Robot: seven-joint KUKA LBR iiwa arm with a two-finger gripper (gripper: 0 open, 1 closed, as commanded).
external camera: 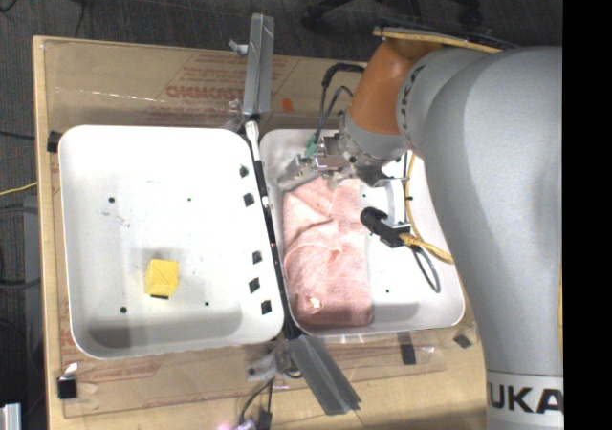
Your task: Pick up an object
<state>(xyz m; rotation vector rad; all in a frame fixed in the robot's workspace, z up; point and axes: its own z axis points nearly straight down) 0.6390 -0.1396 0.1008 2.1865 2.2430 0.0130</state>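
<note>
end effector — grip state cannot tell | over pink cloth | yellow block — left bin

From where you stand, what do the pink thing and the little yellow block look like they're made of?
The pink thing looks like soft cloth: matte, with folds and wrinkles. The yellow block looks like foam or sponge: dull with squared edges, though it's too small to be sure.

Both white bins look like smooth, slightly glossy plastic. The pink cloth is soft and nubbly, the yellow block matt and spongy, the bench bare wood.
</note>
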